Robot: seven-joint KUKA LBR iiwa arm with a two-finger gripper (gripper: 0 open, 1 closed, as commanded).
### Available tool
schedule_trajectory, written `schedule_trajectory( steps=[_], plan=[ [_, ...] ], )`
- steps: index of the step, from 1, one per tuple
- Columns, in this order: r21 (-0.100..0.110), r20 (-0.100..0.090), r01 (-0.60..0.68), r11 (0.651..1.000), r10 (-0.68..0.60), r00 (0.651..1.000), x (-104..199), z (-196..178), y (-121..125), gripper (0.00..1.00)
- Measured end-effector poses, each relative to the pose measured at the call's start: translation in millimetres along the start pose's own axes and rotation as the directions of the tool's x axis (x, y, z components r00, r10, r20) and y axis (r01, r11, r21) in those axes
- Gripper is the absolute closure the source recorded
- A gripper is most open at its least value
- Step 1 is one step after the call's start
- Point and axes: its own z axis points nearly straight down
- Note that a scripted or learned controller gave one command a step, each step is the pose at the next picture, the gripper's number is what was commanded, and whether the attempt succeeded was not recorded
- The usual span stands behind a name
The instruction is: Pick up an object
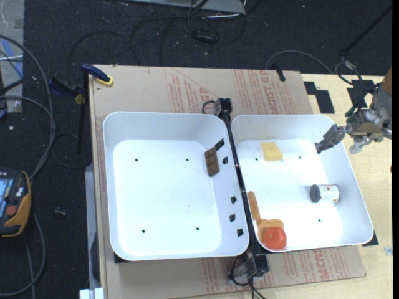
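End effector [344,140] at right bin's [299,126] outer rim.

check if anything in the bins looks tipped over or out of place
The small white cylinder with a dark cap lies on its side in the right bin. The orange-handled tool with a red head sits jammed against that bin's near-left corner. Nothing looks spilled or broken.

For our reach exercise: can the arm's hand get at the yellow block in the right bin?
Probably yes: the hand hovers at the right bin's edge, and the yellow block lies alone with nothing between.
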Motion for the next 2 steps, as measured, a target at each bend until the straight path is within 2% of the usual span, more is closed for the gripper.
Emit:
schedule_trajectory(
  steps=[1,2],
  plan=[
    [-0.006,0.001,0.001,1.000,-0.001,1.000,0,-3,1,0.00],
    [-0.001,0.000,0.001,1.000,-0.001,1.000,-1,59,3,0.00]
  ],
)
